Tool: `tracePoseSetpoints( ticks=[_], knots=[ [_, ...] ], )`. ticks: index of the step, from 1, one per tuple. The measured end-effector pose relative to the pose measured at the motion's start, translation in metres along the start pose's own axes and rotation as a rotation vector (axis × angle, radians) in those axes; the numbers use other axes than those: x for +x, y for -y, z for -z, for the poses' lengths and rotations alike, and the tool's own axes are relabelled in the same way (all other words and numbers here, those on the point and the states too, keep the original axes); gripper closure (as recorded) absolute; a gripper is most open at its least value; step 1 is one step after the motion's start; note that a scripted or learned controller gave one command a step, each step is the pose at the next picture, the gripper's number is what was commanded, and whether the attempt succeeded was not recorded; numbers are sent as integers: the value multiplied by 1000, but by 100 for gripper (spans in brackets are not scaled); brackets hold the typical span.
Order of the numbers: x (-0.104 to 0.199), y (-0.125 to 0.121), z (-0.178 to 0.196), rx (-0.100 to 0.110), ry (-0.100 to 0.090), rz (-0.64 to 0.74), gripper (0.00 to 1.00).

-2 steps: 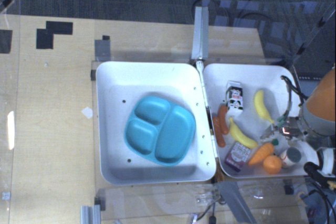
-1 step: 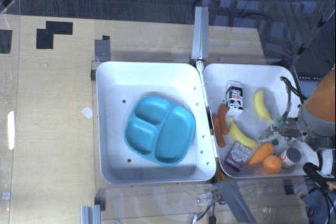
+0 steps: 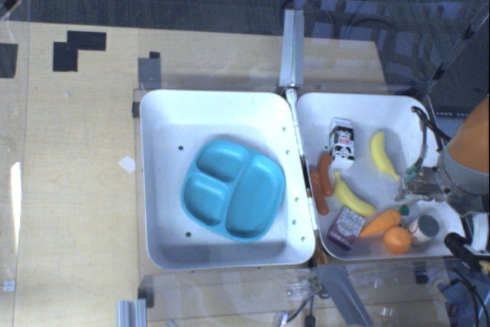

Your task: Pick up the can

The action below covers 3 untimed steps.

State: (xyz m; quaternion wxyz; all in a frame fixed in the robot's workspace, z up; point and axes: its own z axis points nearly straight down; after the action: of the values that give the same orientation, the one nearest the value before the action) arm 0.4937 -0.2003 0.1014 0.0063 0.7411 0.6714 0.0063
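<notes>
Pincer (image 3: 416, 194) low at right bin's (image 3: 398, 105) edge; finger state cannot be told. Just beside it: can (image 3: 426, 226), orange (image 3: 397, 240), carrot (image 3: 380, 223). Farther left: bananas (image 3: 353, 196).

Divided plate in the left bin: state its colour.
Light blue, seen in the camera view: the divided plate.

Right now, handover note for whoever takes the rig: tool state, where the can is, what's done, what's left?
Tool: at the right bin's right side, above the bin floor; nothing seen in it; open or shut can't be read from this angle.
Can: dark, lying on its side at the right bin's front edge, beside the carrot and below a banana.
Left bin: holds a blue divided plate.
Done: arm is over the right bin.
Left: reach the can, grip it, lift it.
</notes>
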Motion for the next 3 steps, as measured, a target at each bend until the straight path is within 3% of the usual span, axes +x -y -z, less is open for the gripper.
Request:
tracePoseSetpoints(
  ticks=[1,2,3],
  knots=[
    [23,-87,55,12,3,-128,100],
    [23,-86,55,12,3,-128,0],
    [15,-20,28,15,1,-6,0]
  ],
)
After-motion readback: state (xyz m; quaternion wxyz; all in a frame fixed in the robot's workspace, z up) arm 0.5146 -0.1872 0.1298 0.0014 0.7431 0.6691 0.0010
